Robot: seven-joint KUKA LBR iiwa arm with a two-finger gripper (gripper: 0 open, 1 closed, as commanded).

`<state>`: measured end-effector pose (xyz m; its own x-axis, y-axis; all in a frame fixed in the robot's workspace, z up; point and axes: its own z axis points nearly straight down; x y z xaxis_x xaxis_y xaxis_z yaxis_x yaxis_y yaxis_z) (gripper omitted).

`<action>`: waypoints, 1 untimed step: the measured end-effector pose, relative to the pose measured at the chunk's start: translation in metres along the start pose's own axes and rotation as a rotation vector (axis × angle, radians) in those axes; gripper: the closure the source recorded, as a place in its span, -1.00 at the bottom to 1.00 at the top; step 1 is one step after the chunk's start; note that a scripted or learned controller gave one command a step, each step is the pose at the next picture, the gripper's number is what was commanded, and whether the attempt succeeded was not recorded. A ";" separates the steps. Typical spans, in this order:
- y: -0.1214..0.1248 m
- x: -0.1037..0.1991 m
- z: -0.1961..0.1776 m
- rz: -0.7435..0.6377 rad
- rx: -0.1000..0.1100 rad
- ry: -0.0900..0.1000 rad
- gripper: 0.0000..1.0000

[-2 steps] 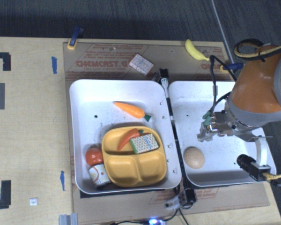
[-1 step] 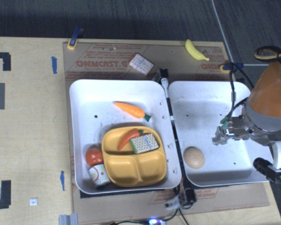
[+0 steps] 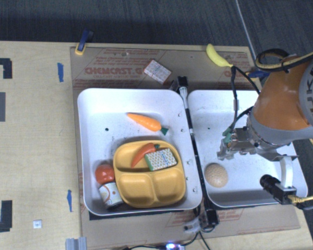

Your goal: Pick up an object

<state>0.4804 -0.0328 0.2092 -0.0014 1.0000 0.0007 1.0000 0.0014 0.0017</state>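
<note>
Here the cardboard sheet behind the left bin reads "CHEMCAST". Gripper hangs over the right bin, just above the tan ball; grip state unreadable.

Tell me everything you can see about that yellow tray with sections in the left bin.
The yellow tray looks like glossy plastic, rounded at the corners and split into three compartments: one long section at the back and two at the front. It lies flat in the near part of the left bin. A red pepper and a small speckled block rest in the back section. A small can sits against its left edge.
</note>
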 end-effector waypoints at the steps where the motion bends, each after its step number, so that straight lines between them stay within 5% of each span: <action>1: -0.001 -0.069 -0.008 0.001 -0.001 -0.002 1.00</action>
<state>0.4797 -0.1018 0.2169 -0.0002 1.0000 -0.0016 1.0000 0.0002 0.0022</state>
